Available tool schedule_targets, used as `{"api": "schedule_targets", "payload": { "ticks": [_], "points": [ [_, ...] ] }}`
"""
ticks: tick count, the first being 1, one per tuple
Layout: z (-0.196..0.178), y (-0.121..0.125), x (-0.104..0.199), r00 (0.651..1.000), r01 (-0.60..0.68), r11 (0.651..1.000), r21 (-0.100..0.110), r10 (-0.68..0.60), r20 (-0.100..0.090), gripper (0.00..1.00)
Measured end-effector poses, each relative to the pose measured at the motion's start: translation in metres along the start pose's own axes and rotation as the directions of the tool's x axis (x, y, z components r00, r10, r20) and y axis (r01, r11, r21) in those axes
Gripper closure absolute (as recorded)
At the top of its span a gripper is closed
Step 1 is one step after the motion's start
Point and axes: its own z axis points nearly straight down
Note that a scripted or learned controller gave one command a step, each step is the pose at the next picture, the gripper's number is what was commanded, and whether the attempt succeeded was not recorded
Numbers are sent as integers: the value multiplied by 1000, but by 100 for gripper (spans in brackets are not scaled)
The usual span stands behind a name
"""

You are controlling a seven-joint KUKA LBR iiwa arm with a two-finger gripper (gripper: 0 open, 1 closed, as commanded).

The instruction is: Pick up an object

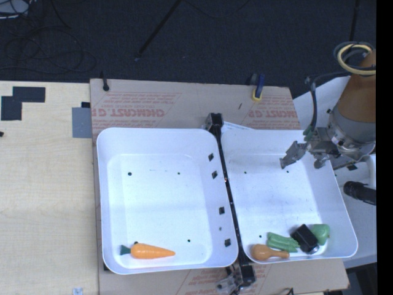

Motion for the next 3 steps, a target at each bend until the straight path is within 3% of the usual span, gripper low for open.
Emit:
{"api": "schedule_targets", "payload": {
  "ticks": [1,2,3],
  "points": [
    [-305,31,-36,1000,4,1000,-19,-4,8,0],
    [-202,31,66,1000,8,1000,9,-8,-3,0],
    [-14,38,97,1000,3,1000,14,-3,-2,0]
  ]
}}
